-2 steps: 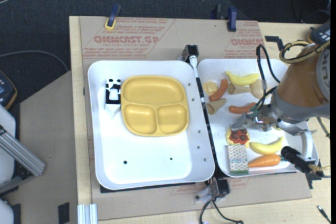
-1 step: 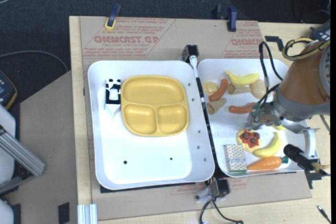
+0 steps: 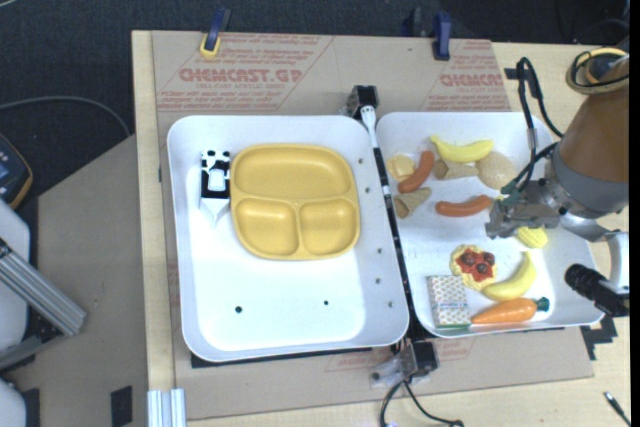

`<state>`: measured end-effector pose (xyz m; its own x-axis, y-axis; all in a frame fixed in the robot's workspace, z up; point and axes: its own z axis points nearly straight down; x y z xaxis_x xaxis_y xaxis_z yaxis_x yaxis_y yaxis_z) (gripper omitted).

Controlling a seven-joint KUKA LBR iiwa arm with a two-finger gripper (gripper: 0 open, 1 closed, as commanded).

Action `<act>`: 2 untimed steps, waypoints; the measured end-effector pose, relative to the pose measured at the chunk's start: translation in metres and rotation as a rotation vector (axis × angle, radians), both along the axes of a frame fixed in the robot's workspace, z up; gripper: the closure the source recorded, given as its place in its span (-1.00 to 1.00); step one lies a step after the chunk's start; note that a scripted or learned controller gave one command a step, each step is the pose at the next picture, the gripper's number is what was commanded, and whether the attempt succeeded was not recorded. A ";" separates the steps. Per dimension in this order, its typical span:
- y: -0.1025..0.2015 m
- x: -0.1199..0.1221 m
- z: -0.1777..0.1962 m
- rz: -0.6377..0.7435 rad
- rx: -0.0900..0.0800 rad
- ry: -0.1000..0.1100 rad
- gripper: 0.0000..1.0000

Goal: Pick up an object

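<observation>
Nothing picked yet: the grey two-finger gripper (image 3: 512, 218) hovers just right of the red plastic sausage (image 3: 464, 207); can't tell its state.

Bench (image 3: 160, 215): board with a pale, matt, wood-like face, partly covered by brownish protective paper printed in red. Both white bins, the nearer one (image 3: 425, 130) beneath the gripper (image 3: 512, 218) and the farther one (image 3: 290, 320) to its left in the picture, look like smooth moulded plastic with a soft sheen. Yellow divided tray (image 3: 295, 198), in the farther bin: smooth plastic, slightly glossy. Toy foods around the gripper, including the banana (image 3: 512, 281), carrot (image 3: 503, 312) and sausage (image 3: 464, 207) close beside it: smooth, glossy plastic. Gripper: dark matt metal. Arm band (image 3: 600, 150) above the wrist: smooth orange, satin finish. Clamps (image 3: 212, 37) at the bench's far edge: plastic grips.
</observation>
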<state>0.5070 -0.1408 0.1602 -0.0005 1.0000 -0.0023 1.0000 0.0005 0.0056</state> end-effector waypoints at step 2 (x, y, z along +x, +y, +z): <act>-0.009 -0.002 0.065 0.000 0.001 0.002 1.00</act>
